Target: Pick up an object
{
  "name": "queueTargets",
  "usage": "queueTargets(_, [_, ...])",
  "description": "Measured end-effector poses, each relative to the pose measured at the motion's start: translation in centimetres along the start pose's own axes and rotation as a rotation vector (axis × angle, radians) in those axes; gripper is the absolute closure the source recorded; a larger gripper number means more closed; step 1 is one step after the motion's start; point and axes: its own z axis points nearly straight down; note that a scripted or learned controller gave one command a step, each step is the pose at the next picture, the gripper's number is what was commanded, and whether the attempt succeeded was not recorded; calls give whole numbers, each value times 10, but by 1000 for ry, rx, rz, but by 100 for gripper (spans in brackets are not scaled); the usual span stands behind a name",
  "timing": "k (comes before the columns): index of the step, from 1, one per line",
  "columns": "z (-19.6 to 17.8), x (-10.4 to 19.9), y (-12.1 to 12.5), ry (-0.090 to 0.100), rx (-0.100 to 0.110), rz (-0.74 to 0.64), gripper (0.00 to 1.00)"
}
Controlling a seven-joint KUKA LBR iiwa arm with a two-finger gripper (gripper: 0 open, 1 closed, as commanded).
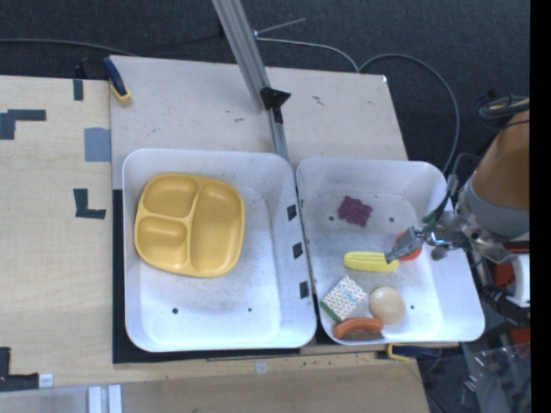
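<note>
Surface: pale wood at left with dark tape marks; a lighter board behind the bins.

Left bin: white, shallow. Holds one yellow divided tray, three compartments, lying flat toward the bin's rear left.

Right bin: white, shallow. Contents:
- purple piece, flat, rear centre, apart from the rest; its shape is hard to make out.
- yellow corn cob, lying crosswise mid-bin, its right end just beside the hand.
- checkered block, tilted, near the front left.
- beige egg-shaped object, just right of the block.
- orange-red sausage-shaped object, at the front wall, touching or nearly touching the block and egg.

Hand: low over the right bin, reaching in from the right. A small orange-red item sits at its tip, partly hidden; whether it is gripped cannot be told, and the state of the hand is not readable.

Arm: grey with orange band, cut off at the right edge.

Metal pole: slants in from the top toward the gap between the bins.
</note>
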Motion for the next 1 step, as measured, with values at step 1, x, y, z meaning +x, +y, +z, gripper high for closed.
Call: queueTargets(1, [115, 32, 53, -3, -4, -1, 0])
